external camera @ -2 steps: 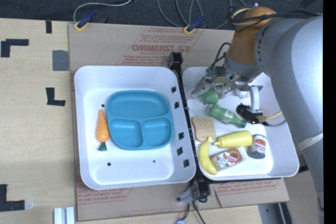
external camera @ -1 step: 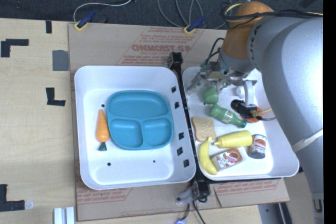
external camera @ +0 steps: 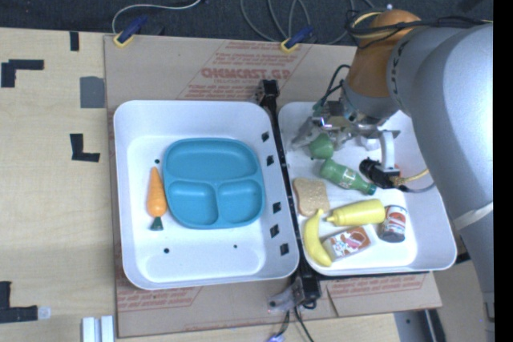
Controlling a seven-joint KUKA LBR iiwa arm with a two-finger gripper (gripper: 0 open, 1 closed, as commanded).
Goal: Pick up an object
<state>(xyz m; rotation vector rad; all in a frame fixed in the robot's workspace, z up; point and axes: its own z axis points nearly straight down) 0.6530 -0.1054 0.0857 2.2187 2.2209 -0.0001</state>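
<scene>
My gripper (external camera: pixel 319 132) reaches down into the far left part of the right bin (external camera: pixel 429 252), under the orange wrist band. A small green round object (external camera: pixel 321 147) lies right below it, touching or nearly touching it. A green bottle (external camera: pixel 347 175) lies on its side just in front of that. Nearer the front lie a tan bread slice (external camera: pixel 311 195), a yellow mustard bottle (external camera: pixel 357 212), a banana (external camera: pixel 314 241), a red and white packet (external camera: pixel 349 243) and a small can (external camera: pixel 393 223).
The left bin (external camera: pixel 132 252) holds a blue divided plate (external camera: pixel 214 182) and an orange carrot (external camera: pixel 155 192) beside it on the left. A black divider (external camera: pixel 277 172) runs between the bins. The grey arm (external camera: pixel 457 116) covers the right bin's far right side.
</scene>
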